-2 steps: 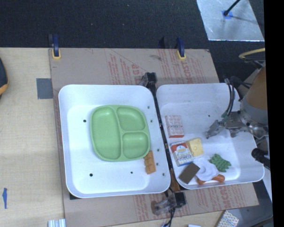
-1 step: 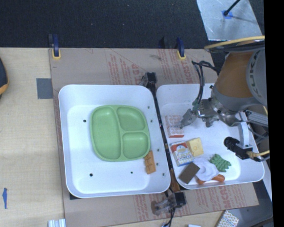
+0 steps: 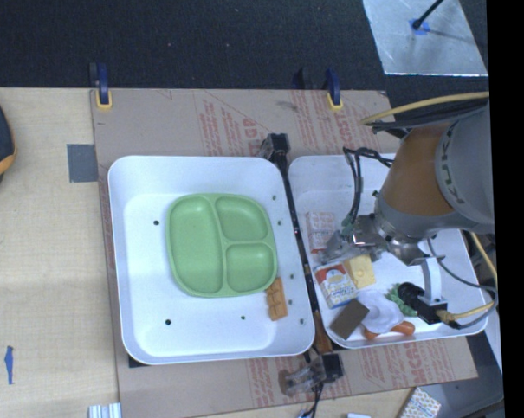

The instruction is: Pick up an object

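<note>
My gripper (image 3: 353, 240) hangs low over the middle of the right bin (image 3: 321, 171), under the grey arm with its orange band. Just below it lie a pale yellow block (image 3: 362, 271) and a red and white packet (image 3: 336, 286). A printed wrapper (image 3: 320, 226) lies to the gripper's left. Nearer the front of that bin sit a grey-brown block (image 3: 351, 317), a white crumpled piece (image 3: 383, 312) and an orange carrot-like item (image 3: 392, 331). I see nothing held in the gripper.
The left bin (image 3: 134, 253) holds a green divided plate (image 3: 220, 244) and a small brown cracker-like piece (image 3: 275, 299) by its right wall. Both bins rest on brown cardboard clamped at the back edge. A yellow-edged device sits at the far left.
</note>
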Controlling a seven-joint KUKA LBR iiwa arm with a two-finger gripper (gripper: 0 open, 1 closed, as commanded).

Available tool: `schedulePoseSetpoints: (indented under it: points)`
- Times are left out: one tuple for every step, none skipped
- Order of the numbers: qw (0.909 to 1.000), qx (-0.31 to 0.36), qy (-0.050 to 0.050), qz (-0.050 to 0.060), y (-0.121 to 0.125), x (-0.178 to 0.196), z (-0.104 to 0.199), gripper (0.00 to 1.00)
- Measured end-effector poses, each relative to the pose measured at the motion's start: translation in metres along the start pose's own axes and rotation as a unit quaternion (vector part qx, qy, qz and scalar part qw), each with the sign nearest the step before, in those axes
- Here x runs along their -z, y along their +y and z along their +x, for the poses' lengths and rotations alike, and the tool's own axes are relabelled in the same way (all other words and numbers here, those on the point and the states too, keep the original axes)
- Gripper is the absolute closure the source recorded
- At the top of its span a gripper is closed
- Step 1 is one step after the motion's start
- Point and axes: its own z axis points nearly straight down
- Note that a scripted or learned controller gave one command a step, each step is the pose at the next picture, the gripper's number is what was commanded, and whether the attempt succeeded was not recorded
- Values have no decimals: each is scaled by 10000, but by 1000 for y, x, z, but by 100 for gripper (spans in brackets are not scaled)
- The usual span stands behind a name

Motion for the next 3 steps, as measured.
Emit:
schedulePoseSetpoints:
  points:
    - [9999,19,-26,-96,118,7,-25,0]
    - [10000,-26,-23,-56,111,50,-96,0]
    - [10000,-19,8,21,22,1,-99,0]
